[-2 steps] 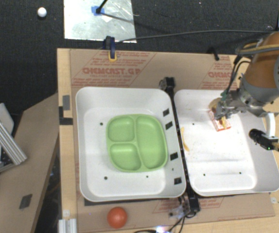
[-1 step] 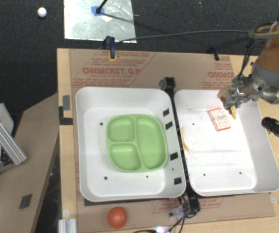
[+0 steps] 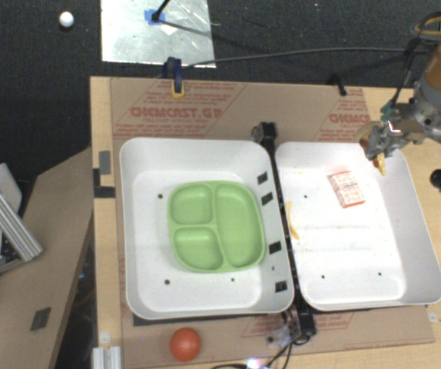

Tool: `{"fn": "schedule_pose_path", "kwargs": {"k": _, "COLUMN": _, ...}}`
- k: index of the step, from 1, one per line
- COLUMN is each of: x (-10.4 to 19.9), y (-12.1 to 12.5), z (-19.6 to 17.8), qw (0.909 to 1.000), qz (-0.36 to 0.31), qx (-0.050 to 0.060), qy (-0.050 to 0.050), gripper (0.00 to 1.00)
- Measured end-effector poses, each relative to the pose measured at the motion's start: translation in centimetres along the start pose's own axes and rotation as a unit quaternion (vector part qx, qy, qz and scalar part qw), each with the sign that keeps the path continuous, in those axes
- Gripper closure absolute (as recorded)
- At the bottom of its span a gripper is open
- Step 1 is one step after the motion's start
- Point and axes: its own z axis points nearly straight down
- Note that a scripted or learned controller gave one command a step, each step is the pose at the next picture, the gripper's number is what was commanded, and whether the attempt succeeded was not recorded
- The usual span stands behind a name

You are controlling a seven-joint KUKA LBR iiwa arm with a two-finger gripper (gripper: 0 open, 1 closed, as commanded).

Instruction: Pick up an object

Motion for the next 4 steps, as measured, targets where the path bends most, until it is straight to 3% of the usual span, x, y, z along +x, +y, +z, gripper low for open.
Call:
{"fn": "schedule_pose_path", "kwargs": {"k": 2, "x": 10.1, "y": 2.1, "z": 3.1, "qw": 1.0000, "qz": -0.002, "qx": 0.003, "qy": 0.001, "gripper": 1.00}}
{"fn": "schedule_pose_path", "kwargs": {"k": 4, "x": 21.9, "y": 4.1, "z": 2.2, "qw": 1.0000, "qz": -0.002, "qx": 0.002, "qy": 0.002, "gripper": 1.00}}
